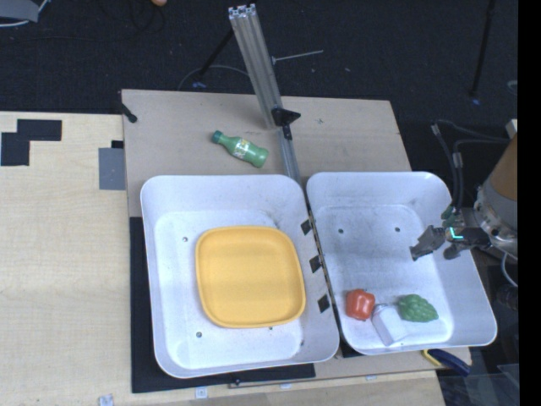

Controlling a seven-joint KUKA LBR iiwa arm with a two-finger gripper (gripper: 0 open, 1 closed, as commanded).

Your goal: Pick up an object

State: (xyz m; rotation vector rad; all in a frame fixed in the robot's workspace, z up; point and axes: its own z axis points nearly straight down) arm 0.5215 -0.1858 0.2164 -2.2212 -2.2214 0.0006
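I'm at the approach stage here, nothing picked yet. The gripper [433,245] hangs over the right bin's [372,201] right side, and I can't tell how its jaws stand, though nothing is in it. Closest targets sit in that bin's near corner: a red pepper [360,304], a small white block [389,326] and a bumpy green veggie [418,309], all bunched close. Next I'd swing toward them and drop straight down on one, probably the pepper: round, glossy, might slip.
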